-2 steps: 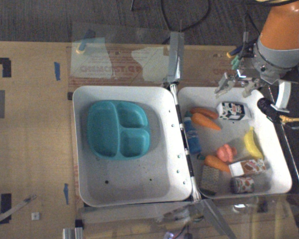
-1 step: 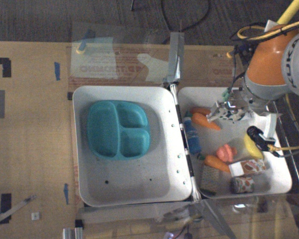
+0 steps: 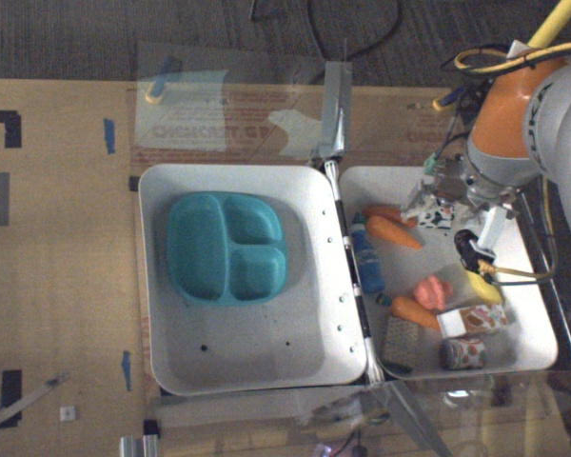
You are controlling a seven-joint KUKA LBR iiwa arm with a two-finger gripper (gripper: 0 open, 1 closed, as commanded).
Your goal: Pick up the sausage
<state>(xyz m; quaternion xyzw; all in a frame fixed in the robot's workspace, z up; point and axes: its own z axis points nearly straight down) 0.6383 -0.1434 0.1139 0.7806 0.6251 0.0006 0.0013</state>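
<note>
Sausage (image 3: 394, 231): orange-red, elongated, tapered, lying at slant in right bin (image 3: 538, 350), far left part, beside blue bottle (image 3: 366, 258). Gripper (image 3: 438, 203) seen just right of it; opening cannot be told. No label text legible.

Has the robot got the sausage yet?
Not yet, so nothing looks done. The sausage, probably the orange-red piece, lies in the right bin among other toys. In hand: the gripper hovers close beside it. Left to do: grip it and lift it.
</note>
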